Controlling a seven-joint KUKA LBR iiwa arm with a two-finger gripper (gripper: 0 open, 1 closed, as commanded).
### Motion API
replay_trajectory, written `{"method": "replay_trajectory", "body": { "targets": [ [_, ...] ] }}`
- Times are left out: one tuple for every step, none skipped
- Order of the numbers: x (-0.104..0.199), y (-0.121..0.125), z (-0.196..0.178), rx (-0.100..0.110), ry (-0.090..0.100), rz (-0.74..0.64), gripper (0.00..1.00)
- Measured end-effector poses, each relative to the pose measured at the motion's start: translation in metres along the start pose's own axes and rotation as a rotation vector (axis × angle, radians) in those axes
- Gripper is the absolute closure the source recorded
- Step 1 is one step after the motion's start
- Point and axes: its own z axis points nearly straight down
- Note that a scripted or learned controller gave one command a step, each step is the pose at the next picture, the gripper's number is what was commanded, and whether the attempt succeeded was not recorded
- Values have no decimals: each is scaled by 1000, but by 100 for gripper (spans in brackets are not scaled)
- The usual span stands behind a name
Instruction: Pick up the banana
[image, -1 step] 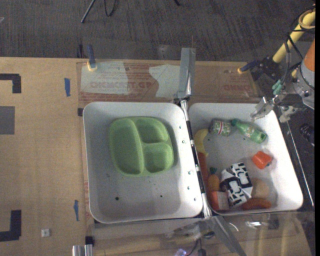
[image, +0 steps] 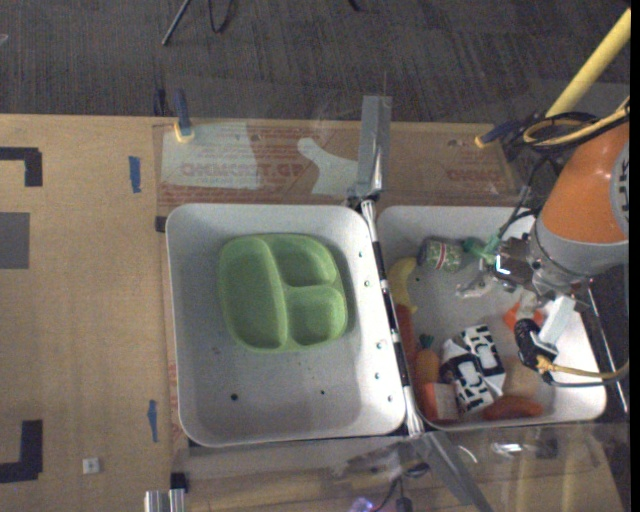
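Note:
The banana (image: 403, 279) is a yellow piece against the left wall of the right bin (image: 590, 400), partly hidden by the bin divider. My gripper (image: 478, 284) hangs low over the middle of that bin, to the right of the banana and a short gap away from it. It sits just below a green and white can (image: 441, 254). Nothing yellow shows at the gripper. The grey arm with its orange band (image: 592, 198) reaches in from the right.
The left bin (image: 200, 390) holds a green divided plate (image: 284, 290). In the right bin lie a black and white packet (image: 476, 366), an orange carrot (image: 428, 366), a red strip (image: 404, 330) along the left wall and a tan block (image: 521, 384). Cables (image: 560, 370) trail off the wrist.

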Motion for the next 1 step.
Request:
{"method": "replay_trajectory", "body": {
  "targets": [
    [-6, 36, -14, -5, -1, 41, 0]
  ]
}}
